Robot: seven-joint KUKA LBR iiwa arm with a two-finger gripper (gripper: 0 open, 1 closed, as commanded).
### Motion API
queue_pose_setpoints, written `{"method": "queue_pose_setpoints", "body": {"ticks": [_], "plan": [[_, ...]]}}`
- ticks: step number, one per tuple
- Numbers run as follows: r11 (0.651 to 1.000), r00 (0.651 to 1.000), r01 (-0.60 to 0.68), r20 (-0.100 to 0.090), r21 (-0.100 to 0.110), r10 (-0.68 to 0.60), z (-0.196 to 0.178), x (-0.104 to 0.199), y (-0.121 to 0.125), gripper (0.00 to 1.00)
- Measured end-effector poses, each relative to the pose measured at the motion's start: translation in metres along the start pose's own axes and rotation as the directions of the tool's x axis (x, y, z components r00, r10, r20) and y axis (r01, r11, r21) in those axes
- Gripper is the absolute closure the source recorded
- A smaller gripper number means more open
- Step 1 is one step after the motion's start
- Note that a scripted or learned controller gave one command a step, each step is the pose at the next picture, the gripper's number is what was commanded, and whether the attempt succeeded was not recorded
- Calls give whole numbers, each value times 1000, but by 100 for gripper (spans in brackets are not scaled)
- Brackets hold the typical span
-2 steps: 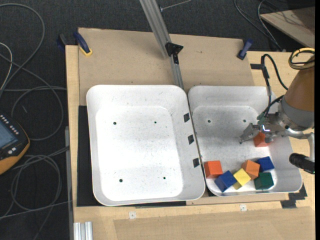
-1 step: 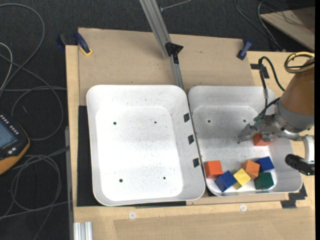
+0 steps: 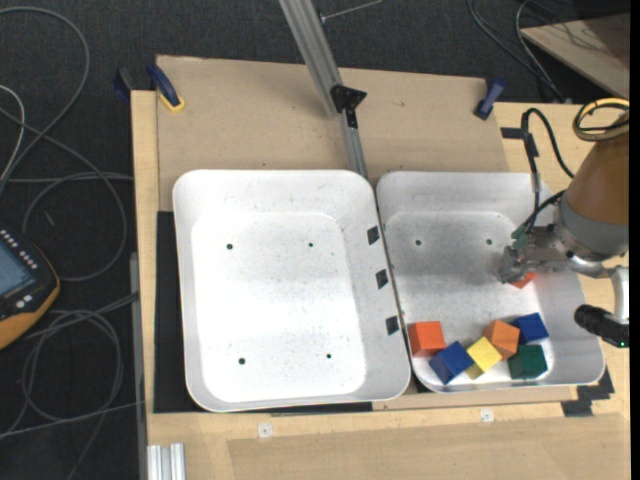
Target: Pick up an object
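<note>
My gripper (image 3: 520,266) is low over the right bin (image 3: 450,218), near its right side. A small red block (image 3: 520,281) peeks out just under the gripper's tip, and most of it is hidden. Along the bin's front edge lie several blocks: an orange block (image 3: 427,336), a blue block (image 3: 450,360), a yellow block (image 3: 484,353), a second orange block (image 3: 505,335), a second blue block (image 3: 532,326) and a green block (image 3: 528,362).
The left bin (image 3: 270,288) sits beside the right one, with black clips along the shared rim (image 3: 381,278). A slanted metal bar (image 3: 320,58) crosses above the back of the bench. Cables lie on the floor at left.
</note>
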State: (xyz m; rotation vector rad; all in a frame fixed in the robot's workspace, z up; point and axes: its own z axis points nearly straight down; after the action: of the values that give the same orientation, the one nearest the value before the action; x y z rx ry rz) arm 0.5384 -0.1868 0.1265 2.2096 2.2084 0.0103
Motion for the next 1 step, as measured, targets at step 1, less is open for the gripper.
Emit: {"method": "queue_pose_setpoints", "body": {"ticks": [1], "plan": [[1000,1000,1,-6,11,-1,-59,-4,-6,100]]}}
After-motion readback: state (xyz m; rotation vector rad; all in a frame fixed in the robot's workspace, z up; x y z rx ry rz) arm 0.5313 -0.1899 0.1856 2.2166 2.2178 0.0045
